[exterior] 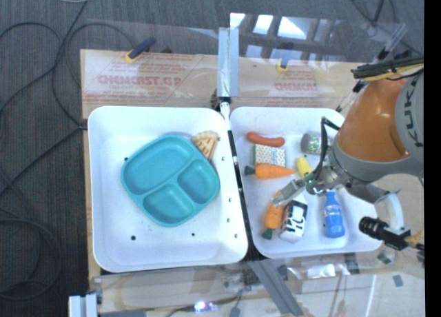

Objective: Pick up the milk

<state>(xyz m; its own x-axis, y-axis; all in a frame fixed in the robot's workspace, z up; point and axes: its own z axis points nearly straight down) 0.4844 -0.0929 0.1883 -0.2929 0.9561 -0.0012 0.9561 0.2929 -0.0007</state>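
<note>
A fixed overhead camera looked down at a slant on a wooden bench (138,78) carrying two shallow white plastic bins side by side. The left bin (110,240) held a turquoise plastic plate with three compartments (171,179), and a tan toy waffle wedge (206,144) leaned at the plate's one o'clock edge, touching it.

The right bin (241,143) held the toy food. At its twelve o'clock end lay a reddish-orange toy sausage (265,139), with a small green-and-cream patterned block (268,155) just below it and an orange toy carrot with a green top (271,170) below that. A small green, roundish item (311,143) sat toward two o'clock, and a yellow toy piece (303,166) lay just beside the arm.

The small black-and-white toy milk carton (295,221) lay toward six o'clock in the right bin, tilted, with a second orange carrot-like toy (274,216) touching its nine o'clock side and a blue plastic toy bottle with a white cap (334,216) near its three o'clock side.

The grey arm with its broad orange band (368,126) reached in from three o'clock. Its two-finger gripper (298,190) hung just above the carton's twelve o'clock end; the claw seemed slightly apart with nothing between the fingers, though the metal parts were small and hard to separate. The carton rested on the bin floor.
</note>
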